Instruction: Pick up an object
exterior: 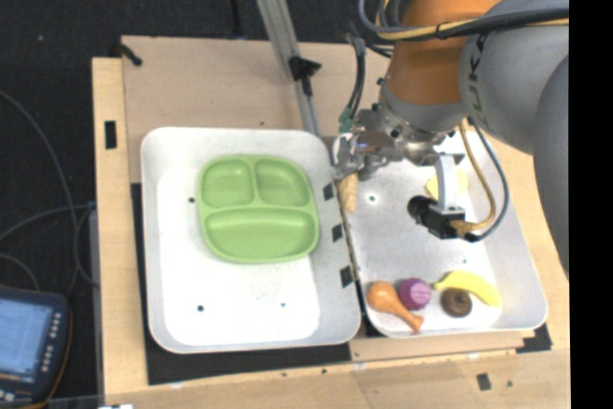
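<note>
My gripper (349, 158) hangs over the far left edge of the right bin (508, 254), next to the wall between the two bins. A small tan oblong object (350, 195) lies right under the gripper, against the bin's left wall; whether it is touched is unclear. Along the near edge of the right bin lie an orange carrot-shaped toy (391, 302), a purple piece (415, 292), a brown ring-shaped piece (457, 303) and a yellow banana (472, 284). A pale yellow item (460, 179) peeks out from behind the wrist.
The left bin (172, 302) holds a green divided plate (259, 209) in its far half. A metal pole (278, 24) slants across the back of the bench. The large grey arm (517, 62) covers the right bin's far right part.
</note>
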Robot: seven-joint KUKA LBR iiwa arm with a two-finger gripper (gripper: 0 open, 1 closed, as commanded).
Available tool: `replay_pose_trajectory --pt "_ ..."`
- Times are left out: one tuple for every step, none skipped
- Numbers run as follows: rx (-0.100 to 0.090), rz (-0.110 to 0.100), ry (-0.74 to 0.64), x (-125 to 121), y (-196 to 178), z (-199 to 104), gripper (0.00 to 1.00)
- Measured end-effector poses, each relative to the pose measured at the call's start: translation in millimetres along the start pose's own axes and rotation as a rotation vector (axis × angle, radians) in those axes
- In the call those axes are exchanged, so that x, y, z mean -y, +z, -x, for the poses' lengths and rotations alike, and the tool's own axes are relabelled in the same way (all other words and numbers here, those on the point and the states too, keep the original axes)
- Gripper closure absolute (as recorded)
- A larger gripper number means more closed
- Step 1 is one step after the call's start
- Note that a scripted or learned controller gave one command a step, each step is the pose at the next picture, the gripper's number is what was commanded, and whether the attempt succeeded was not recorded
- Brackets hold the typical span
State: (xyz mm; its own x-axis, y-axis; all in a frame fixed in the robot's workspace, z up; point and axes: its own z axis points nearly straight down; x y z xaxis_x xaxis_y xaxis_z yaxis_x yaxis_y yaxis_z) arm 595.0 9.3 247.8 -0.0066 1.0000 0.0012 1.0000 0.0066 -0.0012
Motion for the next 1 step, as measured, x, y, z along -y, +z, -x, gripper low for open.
replay_pose_trajectory --pt "0.0 0.0 0.0 26.7 12.8 -48.5 1.0"
